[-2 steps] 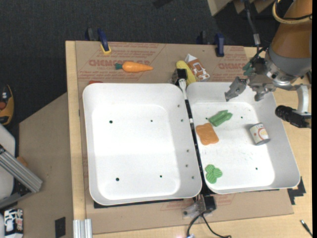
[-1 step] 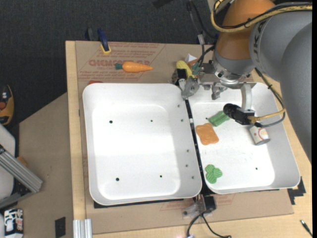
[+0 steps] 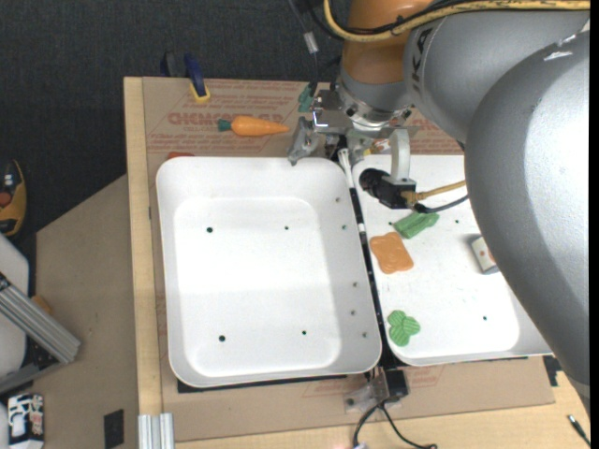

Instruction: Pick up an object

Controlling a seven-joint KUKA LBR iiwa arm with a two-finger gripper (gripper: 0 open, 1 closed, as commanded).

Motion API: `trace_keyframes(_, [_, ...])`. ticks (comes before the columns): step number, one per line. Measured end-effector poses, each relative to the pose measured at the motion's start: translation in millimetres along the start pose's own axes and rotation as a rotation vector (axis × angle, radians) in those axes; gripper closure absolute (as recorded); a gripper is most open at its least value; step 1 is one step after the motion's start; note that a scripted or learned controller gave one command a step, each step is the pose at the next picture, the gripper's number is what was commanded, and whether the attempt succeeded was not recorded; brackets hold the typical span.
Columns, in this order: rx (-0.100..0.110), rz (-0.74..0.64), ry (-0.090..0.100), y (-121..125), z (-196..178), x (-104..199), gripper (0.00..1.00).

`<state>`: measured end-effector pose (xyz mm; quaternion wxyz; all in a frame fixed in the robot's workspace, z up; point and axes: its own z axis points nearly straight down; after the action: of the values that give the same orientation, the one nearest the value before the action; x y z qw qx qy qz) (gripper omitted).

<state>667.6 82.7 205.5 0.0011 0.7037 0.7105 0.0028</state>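
Camera view: the gripper (image 3: 348, 148) hangs at upper centre over the rim between the left bin (image 3: 187, 195) and the right bin (image 3: 449, 340), and whether it is open or closed cannot be told. Right of centre in the right bin lie a green pea pod (image 3: 416, 224), an orange slab-shaped toy (image 3: 390, 253) and a green leafy toy (image 3: 403, 326). A toy carrot (image 3: 256, 127) rests on the board above the left bin. All look like light, stiff, smooth plastic; the orange slab seems best pinched across its narrow width.

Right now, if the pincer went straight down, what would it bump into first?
Probably the rim where the two bins meet: the pincer hangs over their far end. Depth is hard to judge, so it might land just inside the right bin.
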Motion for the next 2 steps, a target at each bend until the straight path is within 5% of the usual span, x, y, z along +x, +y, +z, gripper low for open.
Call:
trace_keyframes(1, [0.004,0.000,0.002,-3,9,94,0.00])
trace_keyframes(2, [0.000,0.007,-0.001,-1,-3,88,1.00])
